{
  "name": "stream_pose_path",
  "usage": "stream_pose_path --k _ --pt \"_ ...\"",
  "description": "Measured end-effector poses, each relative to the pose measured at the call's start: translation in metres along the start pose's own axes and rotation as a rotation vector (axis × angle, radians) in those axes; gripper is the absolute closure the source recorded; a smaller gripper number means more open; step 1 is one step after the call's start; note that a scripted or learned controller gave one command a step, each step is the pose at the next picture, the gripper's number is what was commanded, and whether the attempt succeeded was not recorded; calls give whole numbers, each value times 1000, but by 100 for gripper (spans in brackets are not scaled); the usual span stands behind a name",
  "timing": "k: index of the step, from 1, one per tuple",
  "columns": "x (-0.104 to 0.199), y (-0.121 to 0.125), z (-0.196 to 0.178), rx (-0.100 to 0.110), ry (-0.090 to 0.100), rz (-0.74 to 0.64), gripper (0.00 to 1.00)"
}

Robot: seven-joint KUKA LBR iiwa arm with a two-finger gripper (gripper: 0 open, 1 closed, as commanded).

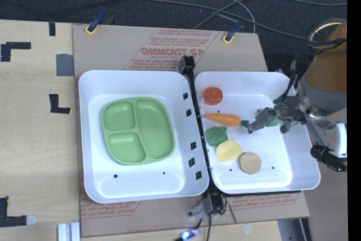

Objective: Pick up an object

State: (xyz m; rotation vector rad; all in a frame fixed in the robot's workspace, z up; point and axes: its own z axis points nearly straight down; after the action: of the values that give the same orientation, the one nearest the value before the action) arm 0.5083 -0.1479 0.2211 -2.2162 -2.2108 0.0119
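Slender orange carrot [223, 119], green-tipped

Five toy foods in the right bin's left half — tomato [212, 95], carrot [223, 119], green leaf [215, 135], lemon [228, 150], tan disc [250, 163].

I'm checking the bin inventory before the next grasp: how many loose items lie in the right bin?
5, all on its left side: red tomato at the top, carrot below it, green leafy piece, yellow lemon-like piece, tan round piece lowest. The gripper may hide more.
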Motion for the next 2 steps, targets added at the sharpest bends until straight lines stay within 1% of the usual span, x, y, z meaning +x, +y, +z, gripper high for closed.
stream_pose_path --k 1,2 --pt "0 3 -6 -12 -2 -4 0" --pt "8 6 55 -6 -1 -4 0"
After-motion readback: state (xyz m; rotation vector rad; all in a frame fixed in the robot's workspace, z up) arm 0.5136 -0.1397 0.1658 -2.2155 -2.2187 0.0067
